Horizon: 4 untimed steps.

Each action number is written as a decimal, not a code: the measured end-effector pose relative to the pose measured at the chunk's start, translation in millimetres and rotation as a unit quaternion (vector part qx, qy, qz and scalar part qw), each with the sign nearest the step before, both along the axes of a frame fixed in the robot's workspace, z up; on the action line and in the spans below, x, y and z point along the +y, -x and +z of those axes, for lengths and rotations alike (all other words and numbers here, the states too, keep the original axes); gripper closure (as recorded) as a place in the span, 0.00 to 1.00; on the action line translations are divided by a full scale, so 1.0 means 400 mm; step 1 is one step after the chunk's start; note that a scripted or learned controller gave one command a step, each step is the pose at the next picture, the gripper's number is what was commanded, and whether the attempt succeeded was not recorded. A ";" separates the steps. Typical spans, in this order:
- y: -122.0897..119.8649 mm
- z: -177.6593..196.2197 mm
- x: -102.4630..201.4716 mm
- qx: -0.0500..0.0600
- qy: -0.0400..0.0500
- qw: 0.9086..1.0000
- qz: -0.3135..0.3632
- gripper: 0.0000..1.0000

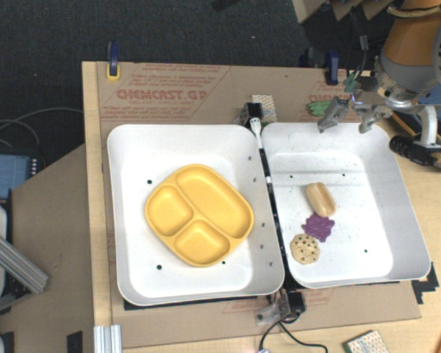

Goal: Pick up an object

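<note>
My gripper (348, 119) hangs above the far edge of the right bin (382, 197), its two fingers spread apart with nothing between them, so it is open. Well below it in the right bin lie three small things close together: a tan bread roll (320, 198), a purple leafy piece (318, 227) and a chocolate-chip cookie (304, 248). None of them touches the gripper.
A yellow three-compartment plate (198, 213) lies in the left bin (132, 197). A green object (320, 109) rests on the cardboard behind the right bin, near the gripper. The two bins meet along a central ridge (266, 190).
</note>
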<state>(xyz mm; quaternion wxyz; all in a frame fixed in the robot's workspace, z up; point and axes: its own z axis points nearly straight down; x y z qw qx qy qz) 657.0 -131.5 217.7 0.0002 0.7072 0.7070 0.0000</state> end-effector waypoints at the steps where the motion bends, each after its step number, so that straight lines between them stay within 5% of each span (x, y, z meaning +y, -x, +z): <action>1: 0.195 -0.265 -0.081 0.008 -0.001 1.000 -0.003 0.00; 2: 0.255 -0.334 0.100 0.002 -0.002 1.000 0.003 0.00; 3: 0.129 -0.331 0.017 -0.003 0.001 1.000 0.000 0.00; 4: 0.262 -0.333 0.071 0.003 -0.002 1.000 0.000 0.00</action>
